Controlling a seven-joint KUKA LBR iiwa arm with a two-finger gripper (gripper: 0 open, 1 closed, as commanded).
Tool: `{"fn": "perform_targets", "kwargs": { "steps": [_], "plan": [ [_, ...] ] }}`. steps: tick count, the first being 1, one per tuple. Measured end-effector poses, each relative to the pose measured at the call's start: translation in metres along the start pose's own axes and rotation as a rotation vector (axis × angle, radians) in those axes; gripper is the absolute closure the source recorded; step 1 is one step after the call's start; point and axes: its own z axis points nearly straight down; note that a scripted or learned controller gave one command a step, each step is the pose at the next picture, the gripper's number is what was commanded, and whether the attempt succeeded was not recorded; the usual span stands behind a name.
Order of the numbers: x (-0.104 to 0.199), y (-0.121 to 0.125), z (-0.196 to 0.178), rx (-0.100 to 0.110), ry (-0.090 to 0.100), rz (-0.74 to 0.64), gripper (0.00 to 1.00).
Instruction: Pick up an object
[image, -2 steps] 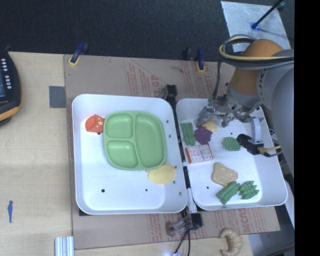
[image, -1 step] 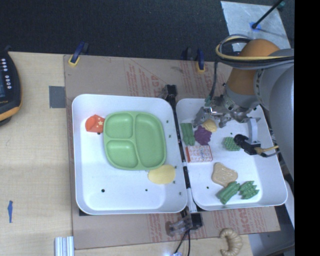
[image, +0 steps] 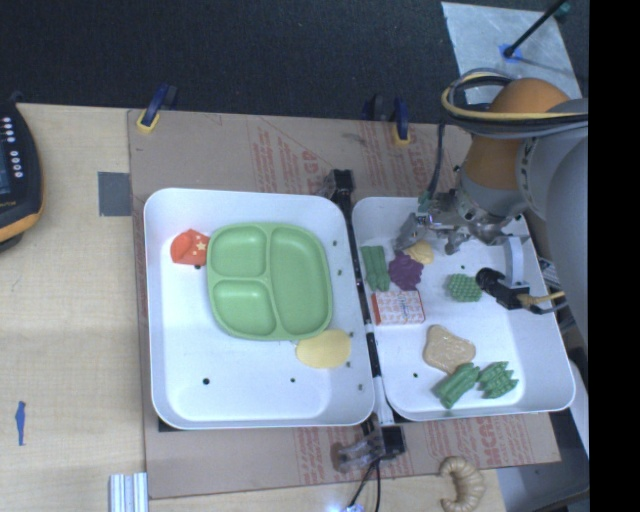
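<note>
Camera view: the arm reaches in from the right, and the gripper (image: 426, 234) sits low over the far left part of the right bin (image: 530, 335). How far open it is, and whether it grips anything, cannot be told from this slant because the wrist covers the tip.

Candidate objects are closest to the tool. A pale yellow piece (image: 423, 254) lies just beside the gripper on its near side, possibly touching it. A purple piece (image: 405, 270) lies against the yellow one. A long green piece (image: 375, 268) lies left of that, near the bin wall.

Elsewhere in the right bin:
- a pink printed card (image: 398, 307) just below the purple piece
- a round textured green piece (image: 462, 288) mid-bin
- a tan bread-shaped piece (image: 447, 348)
- two green pieces (image: 474, 382) side by side at the near edge

The left bin (image: 250, 390) holds a green divided plate (image: 270, 280). A red piece (image: 188, 247) lies at the plate's left rim and a yellow piece (image: 324, 349) at its near right corner.
</note>
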Motion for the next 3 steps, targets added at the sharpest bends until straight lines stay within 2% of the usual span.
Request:
{"fn": "perform_targets", "kwargs": {
  "steps": [2,3],
  "plan": [
    [0.004,0.000,0.000,0.000,0.001,-0.002,0.00],
    [0.017,0.000,0.000,0.004,0.001,-0.004,0.00]
  ]
}}
